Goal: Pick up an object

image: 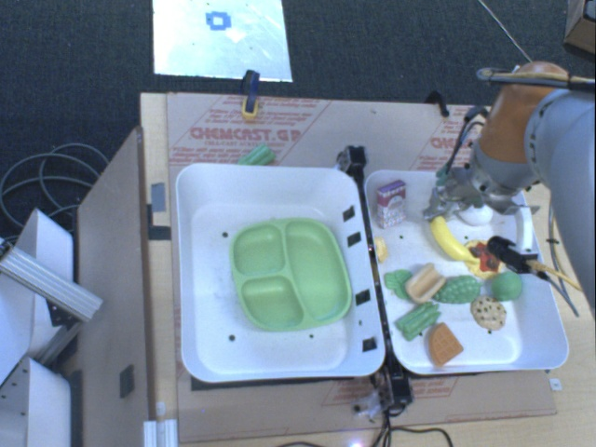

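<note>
My gripper (445,203) hangs low over the back of the right bin (549,343). It sits just above the upper end of a yellow banana (452,241), with a white rounded object (479,215) to its right. A small white and maroon carton (390,201) stands to its left. Further forward lie a bread roll (426,282), a bumpy green vegetable (458,291), a cookie (488,313), a green ball (508,285), a green pod (416,320) and an orange wedge (444,344). Nothing shows as held.
The left bin (200,250) holds a green divided plate (289,274). A green leafy piece (398,279) and a small yellow bit (380,248) lie near the divider. A red and yellow item (479,253) lies beside the banana. The arm (540,119) enters from the right.
</note>
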Action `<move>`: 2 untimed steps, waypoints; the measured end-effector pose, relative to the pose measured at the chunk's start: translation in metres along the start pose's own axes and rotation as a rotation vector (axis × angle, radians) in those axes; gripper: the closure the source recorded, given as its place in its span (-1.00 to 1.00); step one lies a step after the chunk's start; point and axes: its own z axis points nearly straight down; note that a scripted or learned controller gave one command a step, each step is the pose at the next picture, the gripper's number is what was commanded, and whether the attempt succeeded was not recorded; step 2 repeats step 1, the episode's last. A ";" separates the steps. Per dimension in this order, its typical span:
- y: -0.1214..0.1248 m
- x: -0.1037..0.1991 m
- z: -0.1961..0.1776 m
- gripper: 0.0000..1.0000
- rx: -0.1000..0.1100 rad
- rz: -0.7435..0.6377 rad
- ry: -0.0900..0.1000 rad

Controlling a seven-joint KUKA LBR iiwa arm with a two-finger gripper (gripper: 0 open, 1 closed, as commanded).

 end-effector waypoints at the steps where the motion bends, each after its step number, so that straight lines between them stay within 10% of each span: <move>1: 0.020 0.092 -0.094 1.00 -0.003 -0.006 0.005; 2: 0.020 0.092 -0.094 1.00 -0.003 -0.006 0.005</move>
